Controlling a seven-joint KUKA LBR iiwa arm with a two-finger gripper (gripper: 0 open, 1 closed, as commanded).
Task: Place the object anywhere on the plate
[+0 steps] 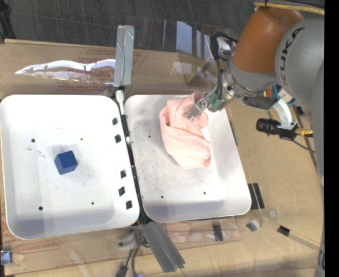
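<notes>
A: Where is the gripper (199,109)?

B: Down in the right bin (227,203), at its far right part. The grey arm (285,45) with the orange band slants in to it from the right.

A: And the pink cloth (183,133)?

B: Crumpled in that same bin, right under the gripper and spreading from there toward the near side and a little to the left. The fingertips touch its upper right edge.

A: Are the fingers closed on it?

B: They look narrow, with a fold of cloth seemingly pinched between them, but at this size I cannot tell for certain.

A: Anything else?

B: A blue cube (66,161) lies in the left bin (19,212), well apart from the gripper, far to its left and nearer the front. The cloth stays clear of it.
</notes>
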